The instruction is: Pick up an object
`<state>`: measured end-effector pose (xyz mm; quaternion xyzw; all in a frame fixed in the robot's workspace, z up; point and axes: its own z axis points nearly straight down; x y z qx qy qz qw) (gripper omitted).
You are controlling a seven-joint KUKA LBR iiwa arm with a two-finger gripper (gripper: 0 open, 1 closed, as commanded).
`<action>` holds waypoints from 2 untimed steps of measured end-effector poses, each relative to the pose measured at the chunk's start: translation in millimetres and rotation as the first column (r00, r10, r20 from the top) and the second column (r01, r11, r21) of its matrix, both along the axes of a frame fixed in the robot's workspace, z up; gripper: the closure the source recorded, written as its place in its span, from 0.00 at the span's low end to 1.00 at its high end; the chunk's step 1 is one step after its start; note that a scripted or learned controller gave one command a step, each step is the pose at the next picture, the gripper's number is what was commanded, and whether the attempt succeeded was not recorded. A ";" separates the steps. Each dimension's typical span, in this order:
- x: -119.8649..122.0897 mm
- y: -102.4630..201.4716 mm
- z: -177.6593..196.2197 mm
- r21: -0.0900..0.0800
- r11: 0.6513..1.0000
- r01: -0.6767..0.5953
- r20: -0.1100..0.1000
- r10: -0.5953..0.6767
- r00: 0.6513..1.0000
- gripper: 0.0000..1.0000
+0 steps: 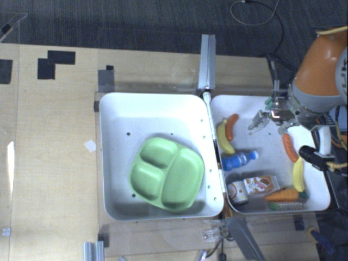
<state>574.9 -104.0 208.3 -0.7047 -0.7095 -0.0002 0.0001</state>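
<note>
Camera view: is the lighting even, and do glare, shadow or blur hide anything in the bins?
Camera view: soft and even, a bit grainy; mild sheen on the left bin's wall; a faint shadow under the green tray; the end effector is slightly blurred over the right bin; the small items stay readable.

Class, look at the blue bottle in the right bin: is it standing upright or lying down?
Lying down. The blue bottle rests on its side on the right bin floor, white cap pointing right.

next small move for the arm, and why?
Probably lower toward the blue bottle. The gripper hangs over bare floor in the right bin with nothing between its fingers, and the bottle lies just below it in the view, between the banana and the carton.
</note>
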 end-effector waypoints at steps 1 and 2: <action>-13.4 13.2 -113.8 0.001 0.999 0.048 0.003 -0.048 0.999 0.00; -12.0 13.8 -104.4 0.001 0.999 0.048 0.005 -0.048 0.999 1.00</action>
